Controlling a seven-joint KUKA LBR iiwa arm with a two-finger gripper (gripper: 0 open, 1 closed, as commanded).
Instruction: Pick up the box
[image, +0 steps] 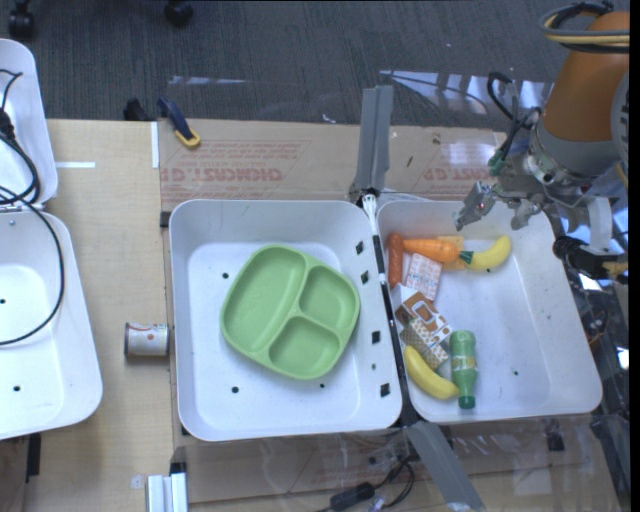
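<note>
The divided plate (290, 311) lies in the left bin (190, 330); carrot (432, 247), bananas (430, 372), boxes (426, 326) and bottle (463, 368) crowd the right bin's (545, 330) left side.

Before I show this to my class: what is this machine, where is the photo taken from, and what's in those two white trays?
One camera above a bench looks down at a slant. The grey and orange shape at upper right is a robot arm; its pincer hangs over the right bin, with nothing seen between its fingers. That bin holds a carrot, two bananas, a green bottle and two boxes. The left bin holds a green divided plate. The arm is meant to pick up a box.
</note>
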